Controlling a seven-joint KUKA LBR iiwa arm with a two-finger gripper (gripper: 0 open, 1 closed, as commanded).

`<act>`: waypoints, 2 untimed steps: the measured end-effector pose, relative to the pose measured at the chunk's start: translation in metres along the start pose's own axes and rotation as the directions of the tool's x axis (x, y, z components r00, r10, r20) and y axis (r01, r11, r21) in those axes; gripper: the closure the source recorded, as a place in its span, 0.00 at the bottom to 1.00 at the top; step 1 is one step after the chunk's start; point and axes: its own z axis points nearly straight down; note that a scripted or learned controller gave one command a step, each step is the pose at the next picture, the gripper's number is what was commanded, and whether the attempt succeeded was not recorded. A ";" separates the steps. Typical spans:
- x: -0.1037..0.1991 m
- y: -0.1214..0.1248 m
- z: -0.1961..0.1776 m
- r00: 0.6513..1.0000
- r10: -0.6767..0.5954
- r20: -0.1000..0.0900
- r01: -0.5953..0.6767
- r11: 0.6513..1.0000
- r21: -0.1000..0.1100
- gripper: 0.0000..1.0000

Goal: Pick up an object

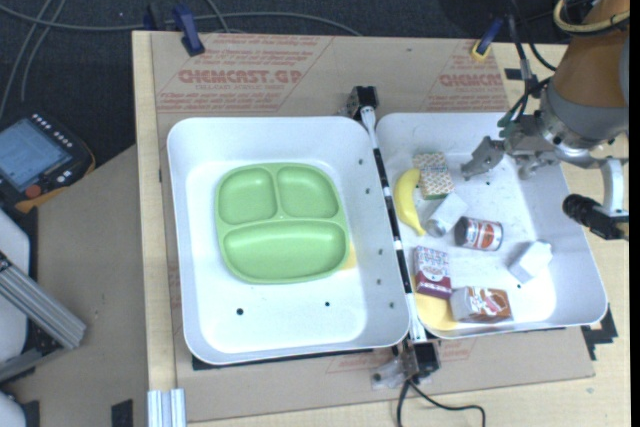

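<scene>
A green divided plate (282, 235) is lying in the middle of the left bin (200, 315), well to the left of the black divider clamp (385, 215) that is joining the two bins. Just right of that clamp, inside the right bin (575, 305), a yellow banana (404, 200) is curving along the bin's left wall. A small tan patterned block (434, 174) is sitting beside the banana, farther from the clamp. Below these, a red-and-white packet (433, 268) and a brown snack packet (482, 304) are lying over a yellow plate (432, 310) near the clamp's lower end. Farther right of the clamp, a red can (479, 234) is lying on its side, and a white block (530, 261) is resting beyond it. The gripper (505, 155) is hanging over the right bin's upper part, well right of the clamp, its fingers spread apart and holding nothing.
</scene>
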 end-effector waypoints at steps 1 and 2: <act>0.061 0.016 0.080 1.000 0.000 -0.001 0.000 1.000 0.002 0.00; 0.040 -0.026 0.084 1.000 0.001 -0.002 -0.001 1.000 0.005 0.00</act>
